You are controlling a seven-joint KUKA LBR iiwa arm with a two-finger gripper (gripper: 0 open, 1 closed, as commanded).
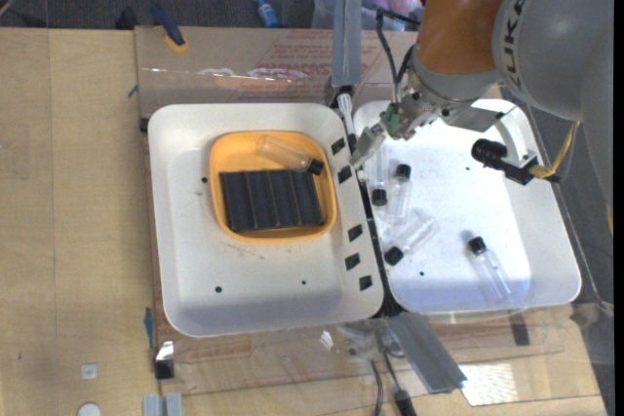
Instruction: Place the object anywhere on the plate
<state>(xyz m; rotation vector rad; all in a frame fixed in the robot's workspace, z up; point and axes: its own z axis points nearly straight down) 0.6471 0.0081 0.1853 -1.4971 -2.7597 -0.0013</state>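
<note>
On yellow plate (226, 154), clear vial (284, 151), end effector (369, 139) just right

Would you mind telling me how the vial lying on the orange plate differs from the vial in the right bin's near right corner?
The vial on the plate rests on the orange plate in the left bin, above a black ridged block; the corner vial lies on the right bin's bare white floor. The plate vial's black cap points right; the corner vial's cap points toward the bin's far left. Both are clear with black caps.
</note>
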